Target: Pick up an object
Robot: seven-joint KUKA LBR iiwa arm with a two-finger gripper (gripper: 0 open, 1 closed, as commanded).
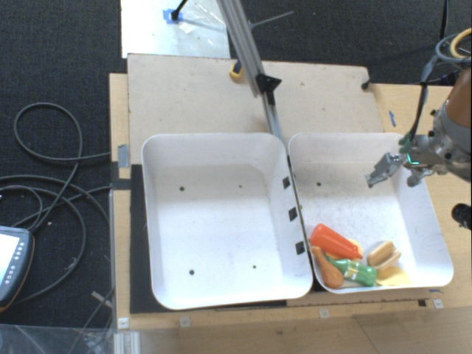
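Note:
Several toy foods lie in the near corner of the right bin (346,157): an orange carrot-like piece (335,240), a smaller brown-orange piece (328,269), a green piece (359,273), a tan hot-dog bun (383,254) and a pale yellow piece (396,276). My gripper (397,172) hangs over the right bin's far right part, well behind the pile. Its fingers are spread open and nothing is between them.
The left bin (214,140) stands beside the right one, and they share a middle wall. A slanted metal pole (247,43) comes down from the back to that wall. Cables and a pendant lie on the floor at left.

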